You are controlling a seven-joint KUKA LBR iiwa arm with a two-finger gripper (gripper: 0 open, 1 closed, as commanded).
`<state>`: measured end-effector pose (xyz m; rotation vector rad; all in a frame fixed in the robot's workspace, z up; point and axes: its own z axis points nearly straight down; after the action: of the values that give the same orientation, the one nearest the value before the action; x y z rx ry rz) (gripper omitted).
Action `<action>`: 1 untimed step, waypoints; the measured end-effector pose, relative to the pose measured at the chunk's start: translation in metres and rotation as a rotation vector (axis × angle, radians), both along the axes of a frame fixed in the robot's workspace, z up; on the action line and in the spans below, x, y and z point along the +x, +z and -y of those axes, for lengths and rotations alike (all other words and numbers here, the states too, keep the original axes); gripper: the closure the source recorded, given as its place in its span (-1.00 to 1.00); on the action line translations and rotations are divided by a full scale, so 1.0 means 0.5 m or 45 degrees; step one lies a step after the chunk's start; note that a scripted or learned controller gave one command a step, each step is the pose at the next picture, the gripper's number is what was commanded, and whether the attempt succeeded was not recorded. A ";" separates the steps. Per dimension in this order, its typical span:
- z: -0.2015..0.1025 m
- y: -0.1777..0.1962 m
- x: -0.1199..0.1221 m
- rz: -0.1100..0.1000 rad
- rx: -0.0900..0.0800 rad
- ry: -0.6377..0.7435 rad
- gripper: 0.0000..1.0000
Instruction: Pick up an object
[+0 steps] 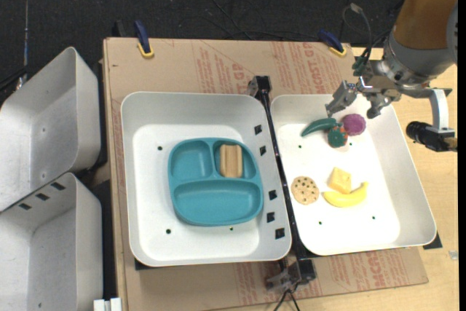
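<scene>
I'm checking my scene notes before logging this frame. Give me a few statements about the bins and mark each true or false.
1. The blue tray lies in the left bin. True.
2. The cookie sits on the tray. False: it lies in the right bin.
3. The banana touches the yellow wedge. True.
4. The gripper holds the banana. False: it is open above the purple ball, nothing between its fingers.
5. A tan block sits in a tray compartment. True.

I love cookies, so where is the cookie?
The cookie lies in the right bin, near its left wall, beside the banana.
</scene>
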<state>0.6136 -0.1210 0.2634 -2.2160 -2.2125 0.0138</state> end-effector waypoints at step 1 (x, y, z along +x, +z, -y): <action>0.000 0.015 0.004 0.017 -0.002 0.003 -1.00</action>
<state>0.6157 -0.1207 0.2711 -2.2213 -2.2224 0.0009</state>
